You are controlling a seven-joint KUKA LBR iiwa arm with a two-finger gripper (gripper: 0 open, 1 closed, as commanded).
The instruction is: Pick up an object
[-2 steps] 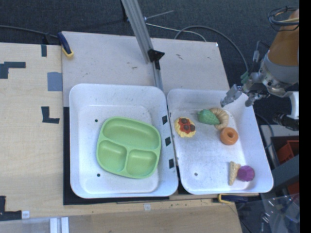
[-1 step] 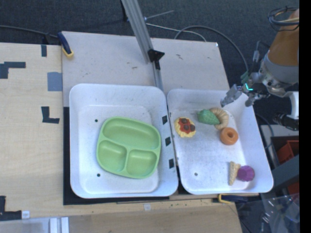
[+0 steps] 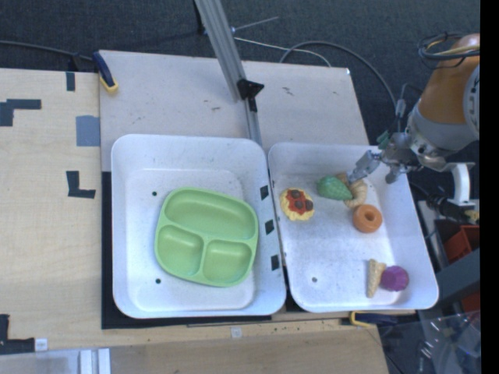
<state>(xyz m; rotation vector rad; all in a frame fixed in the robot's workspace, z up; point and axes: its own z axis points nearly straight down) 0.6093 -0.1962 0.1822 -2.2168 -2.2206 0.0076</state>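
The right bin (image 3: 320, 265) holds several toy foods. A green leafy piece (image 3: 334, 188) lies near the back, touching a tan piece (image 3: 359, 194). An orange doughnut (image 3: 367, 219) sits just in front of them, and a yellow and red pizza slice (image 3: 298, 204) lies near the bin's left wall. A cone with a purple scoop (image 3: 387, 277) rests at the front right. My gripper (image 3: 376, 170) hangs over the bin's back right part, just right of the green piece. It is open, with nothing between its fingers.
The left bin (image 3: 132, 209) holds a green divided plate (image 3: 207, 236). A slanted metal pole (image 3: 226, 41) rises behind the bins. The arm's orange band (image 3: 452, 92) stands at the right edge. Cables trail over the dark floor behind the bench.
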